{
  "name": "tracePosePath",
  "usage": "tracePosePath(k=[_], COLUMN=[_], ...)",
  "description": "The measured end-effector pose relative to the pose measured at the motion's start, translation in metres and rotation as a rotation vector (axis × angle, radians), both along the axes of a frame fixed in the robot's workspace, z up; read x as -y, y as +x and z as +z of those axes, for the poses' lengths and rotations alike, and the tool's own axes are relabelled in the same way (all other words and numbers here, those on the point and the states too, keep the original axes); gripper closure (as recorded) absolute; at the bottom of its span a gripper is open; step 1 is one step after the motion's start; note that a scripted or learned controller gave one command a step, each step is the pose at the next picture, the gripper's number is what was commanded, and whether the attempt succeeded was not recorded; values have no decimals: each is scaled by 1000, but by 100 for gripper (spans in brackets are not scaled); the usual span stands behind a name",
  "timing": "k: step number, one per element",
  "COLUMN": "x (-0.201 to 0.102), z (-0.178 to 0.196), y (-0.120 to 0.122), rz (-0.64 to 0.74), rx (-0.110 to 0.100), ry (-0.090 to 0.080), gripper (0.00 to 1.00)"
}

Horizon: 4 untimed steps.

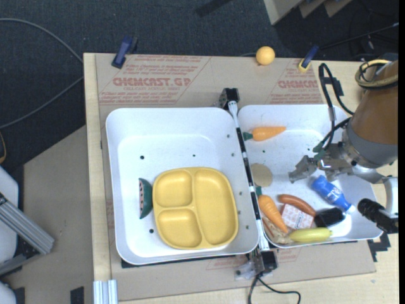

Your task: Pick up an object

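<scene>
My gripper (314, 171) hangs over the middle of the right bin (297, 116), its fingers spread open with nothing between them. A blue bottle (331, 192) lies just below and to the right of it, close to one fingertip. At the bin's front lie a carrot (272, 212), a red sausage (297, 203), a banana (309, 235), a small red-and-white packet (295, 218) and a black object (329, 218). A second carrot (267, 132) rests near the back wall. A tan disc (262, 175) sits left of the gripper.
The left bin (126, 132) holds a yellow divided plate (193, 206) with a watermelon slice (143, 197) tucked at its left edge. An orange ball (265, 55) sits on the bench behind the bins. The grey arm (373, 128) covers the right bin's right side.
</scene>
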<state>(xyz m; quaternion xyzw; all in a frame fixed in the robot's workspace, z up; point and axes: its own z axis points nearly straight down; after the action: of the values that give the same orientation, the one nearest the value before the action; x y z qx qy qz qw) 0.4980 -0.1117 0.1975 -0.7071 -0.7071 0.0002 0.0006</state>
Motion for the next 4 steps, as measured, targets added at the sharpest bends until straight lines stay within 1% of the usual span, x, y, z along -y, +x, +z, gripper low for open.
tracePosePath(k=[1,2,3,4], x=[45,-6,24,24], z=[-78,-95,-113,-103], y=[-5,-18,8,8], rz=[-1,-3,0,0], rx=[0,8,2,4], ry=[-1,-6,-2,-3], gripper=[0,0,0,100])
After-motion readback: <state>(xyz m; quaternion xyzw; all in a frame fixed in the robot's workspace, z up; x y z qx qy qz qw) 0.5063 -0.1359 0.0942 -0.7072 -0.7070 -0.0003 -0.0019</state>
